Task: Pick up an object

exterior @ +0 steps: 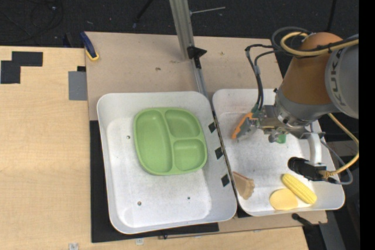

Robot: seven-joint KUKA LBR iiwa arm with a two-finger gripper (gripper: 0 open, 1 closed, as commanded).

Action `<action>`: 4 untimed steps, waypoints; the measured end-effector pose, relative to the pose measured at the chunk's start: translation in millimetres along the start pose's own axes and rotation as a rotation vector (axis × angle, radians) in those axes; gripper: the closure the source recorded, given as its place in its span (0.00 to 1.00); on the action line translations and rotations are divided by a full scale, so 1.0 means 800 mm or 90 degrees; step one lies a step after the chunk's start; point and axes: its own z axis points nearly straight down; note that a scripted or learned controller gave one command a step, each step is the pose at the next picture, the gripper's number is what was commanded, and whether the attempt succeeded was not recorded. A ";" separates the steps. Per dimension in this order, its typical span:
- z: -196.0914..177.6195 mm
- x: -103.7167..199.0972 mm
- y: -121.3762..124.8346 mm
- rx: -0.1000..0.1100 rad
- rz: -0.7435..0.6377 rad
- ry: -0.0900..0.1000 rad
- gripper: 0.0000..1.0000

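1. The grey arm [313, 76] reaches in from 3 o'clock and hangs over the upper half of the right bin [263, 164]
2. The gripper [266, 126] sits low over the bin floor, toward 11 o'clock of that bin; whether it is clenched or released cannot be told, since the wrist hides it from above
3. A slim orange piece [241, 126] lies tilted just at 9 o'clock of the gripper, close beside it; contact cannot be made out
4. A small green object [279, 138] shows just at 5 o'clock of the gripper, under the wrist's edge
5. A brown wedge-shaped scrap [244, 185] lies at 7 o'clock of the right bin, against its left wall
6. A yellow corn cob [299, 188] lies at 5 o'clock of the bin, and a round yellow item [283, 200] touches its lower left end
7. The left bin [114, 190] holds a green divided plate [170, 141], lying flat toward 12 o'clock of its floor, well apart from the gripper
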 end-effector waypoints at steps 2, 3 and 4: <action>0.109 -0.006 -0.008 -0.004 0.000 0.001 0.00; 0.093 -0.006 -0.005 -0.009 0.003 0.002 1.00; 0.026 -0.011 0.007 -0.004 0.000 0.000 1.00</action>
